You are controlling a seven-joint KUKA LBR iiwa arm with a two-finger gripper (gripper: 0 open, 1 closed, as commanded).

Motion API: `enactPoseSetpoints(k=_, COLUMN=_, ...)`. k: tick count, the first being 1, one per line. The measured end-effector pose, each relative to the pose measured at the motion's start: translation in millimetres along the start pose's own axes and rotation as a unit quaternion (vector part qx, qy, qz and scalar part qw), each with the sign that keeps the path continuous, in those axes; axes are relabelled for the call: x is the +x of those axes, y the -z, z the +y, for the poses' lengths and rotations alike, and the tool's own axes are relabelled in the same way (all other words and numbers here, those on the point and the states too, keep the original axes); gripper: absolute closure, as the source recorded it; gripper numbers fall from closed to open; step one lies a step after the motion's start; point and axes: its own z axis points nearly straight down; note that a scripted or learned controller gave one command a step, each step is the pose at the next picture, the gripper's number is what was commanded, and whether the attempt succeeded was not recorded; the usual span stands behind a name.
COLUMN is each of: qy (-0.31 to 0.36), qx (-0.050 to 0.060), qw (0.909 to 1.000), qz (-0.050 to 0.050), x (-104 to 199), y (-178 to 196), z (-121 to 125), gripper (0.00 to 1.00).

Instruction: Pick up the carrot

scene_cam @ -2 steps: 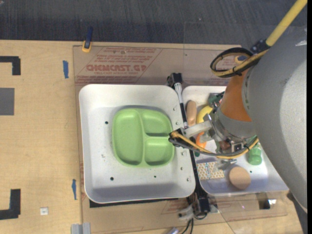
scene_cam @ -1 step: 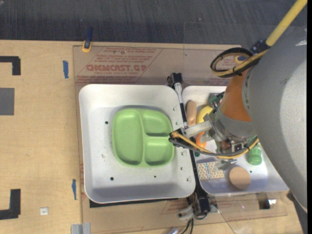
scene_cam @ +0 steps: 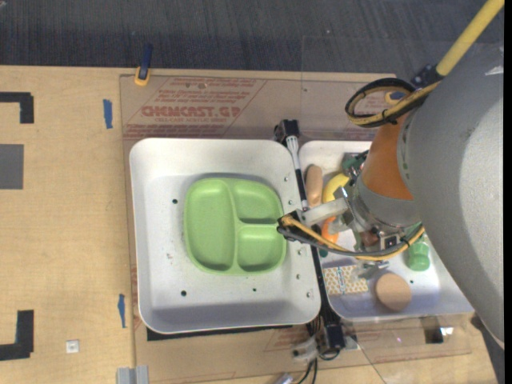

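Low over the right bin (scene_cam: 448, 294), the gripper (scene_cam: 370, 238) sits under the grey arm's bulk; how it is set cannot be told. A sliver of orange, likely the carrot (scene_cam: 330, 232), shows just left of the wrist, near the bin's left wall, beside yellow cables. Close by lie a tan bread roll (scene_cam: 314, 184), a yellow piece (scene_cam: 339, 186), a green item (scene_cam: 418, 256) and a brown egg (scene_cam: 394, 291). In the left bin (scene_cam: 152, 214) rests a green divided plate (scene_cam: 235, 226).

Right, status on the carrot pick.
Pincer low in right bin, grip unclear. Orange carrot-like sliver beside wrist. Cables crowding it.
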Motion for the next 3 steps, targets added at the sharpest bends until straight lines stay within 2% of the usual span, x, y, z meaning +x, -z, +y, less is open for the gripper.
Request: enactPoseSetpoints(k=3, qy=0.0, qx=0.0, qw=1.0, qz=0.0, x=0.0, y=0.0, z=0.0, gripper=0.0)
